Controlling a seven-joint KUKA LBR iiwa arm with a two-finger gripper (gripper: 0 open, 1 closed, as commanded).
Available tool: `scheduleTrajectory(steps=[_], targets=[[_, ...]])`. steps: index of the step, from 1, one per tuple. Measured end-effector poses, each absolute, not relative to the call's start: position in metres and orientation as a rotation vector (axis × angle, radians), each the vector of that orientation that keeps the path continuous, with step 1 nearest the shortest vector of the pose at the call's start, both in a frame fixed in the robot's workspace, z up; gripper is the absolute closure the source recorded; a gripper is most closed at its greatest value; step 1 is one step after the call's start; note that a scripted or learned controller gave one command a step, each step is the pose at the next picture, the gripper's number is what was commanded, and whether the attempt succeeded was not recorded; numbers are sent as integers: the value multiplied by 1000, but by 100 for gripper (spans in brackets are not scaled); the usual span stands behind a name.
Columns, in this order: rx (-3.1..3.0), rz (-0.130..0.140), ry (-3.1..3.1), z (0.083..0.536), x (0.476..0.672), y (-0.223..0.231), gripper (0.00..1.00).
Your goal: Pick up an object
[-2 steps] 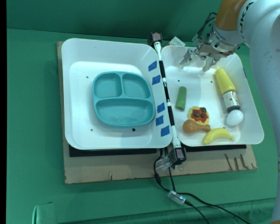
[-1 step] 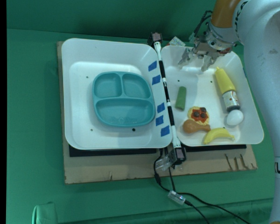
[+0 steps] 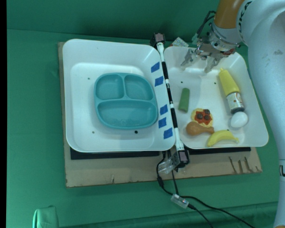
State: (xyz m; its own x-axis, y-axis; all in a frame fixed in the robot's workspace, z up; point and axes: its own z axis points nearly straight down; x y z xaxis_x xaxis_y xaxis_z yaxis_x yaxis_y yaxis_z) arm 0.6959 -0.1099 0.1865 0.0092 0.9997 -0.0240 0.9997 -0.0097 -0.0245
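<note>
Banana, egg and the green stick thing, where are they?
banana [image 3: 222, 137]: camera view, middle of its yellow curve.
egg [image 3: 238, 119]: camera view, middle of the white shell.
green stick [image 3: 184, 99]: camera view, middle of its length.

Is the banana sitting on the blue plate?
No, the banana lies in the right bin beside the chicken leg, while the blue plate sits in the left bin.
</note>
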Motion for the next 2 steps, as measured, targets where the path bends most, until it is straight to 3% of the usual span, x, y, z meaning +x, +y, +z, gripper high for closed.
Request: scheduleTrajectory(steps=[2], targets=[[-2223,47,-2211,186,696,-111,0]])
